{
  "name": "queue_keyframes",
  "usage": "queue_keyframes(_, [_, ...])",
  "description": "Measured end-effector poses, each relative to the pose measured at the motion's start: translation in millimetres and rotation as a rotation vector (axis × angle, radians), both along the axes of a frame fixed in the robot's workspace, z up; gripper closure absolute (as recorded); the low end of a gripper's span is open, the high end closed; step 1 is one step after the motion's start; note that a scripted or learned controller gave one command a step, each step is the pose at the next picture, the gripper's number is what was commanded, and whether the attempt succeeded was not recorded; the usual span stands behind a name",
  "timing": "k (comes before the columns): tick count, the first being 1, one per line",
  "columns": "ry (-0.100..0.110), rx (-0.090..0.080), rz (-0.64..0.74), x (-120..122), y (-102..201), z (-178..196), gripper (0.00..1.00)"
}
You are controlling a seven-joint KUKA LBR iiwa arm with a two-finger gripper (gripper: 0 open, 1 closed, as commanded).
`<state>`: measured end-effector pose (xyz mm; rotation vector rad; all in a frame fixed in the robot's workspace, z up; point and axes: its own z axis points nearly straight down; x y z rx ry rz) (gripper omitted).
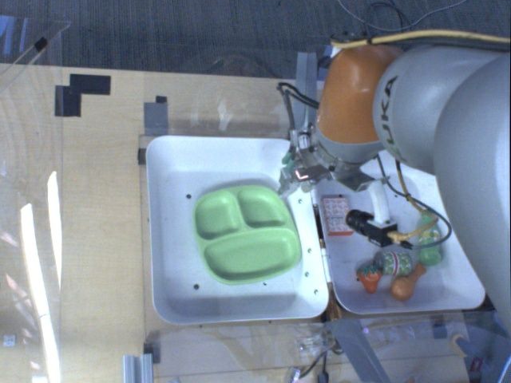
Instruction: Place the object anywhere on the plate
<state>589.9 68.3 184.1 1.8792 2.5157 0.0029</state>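
Note:
A light green plate (246, 234) with three compartments lies in the left white bin (172, 294); nothing rests on it. My gripper (298, 171) hangs over the wall between the two bins, just past the plate's far right corner. The big grey and orange wrist hides most of it, and I see no object in it. In the right bin (455, 290) lie a red and white packet (335, 215), a green patterned toy (394, 262), an orange carrot-like toy (404, 286), a small orange toy with a green top (369, 278) and a green piece (431, 254).
The arm covers the far half of the right bin. Small toys cluster at that bin's near side. A raised rim separates the two bins beside the plate's right edge. Pale wooden bench (80, 238) lies to the left.

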Motion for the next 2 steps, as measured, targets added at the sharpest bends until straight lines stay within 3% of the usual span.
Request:
queue_keyframes(1, [-0.001, 0.000, 0.136, -34.4, 35.9, 0.3, 1.00])
queue_keyframes(2, [-0.001, 0.000, 0.135, -34.4, 35.5, 0.3, 0.00])
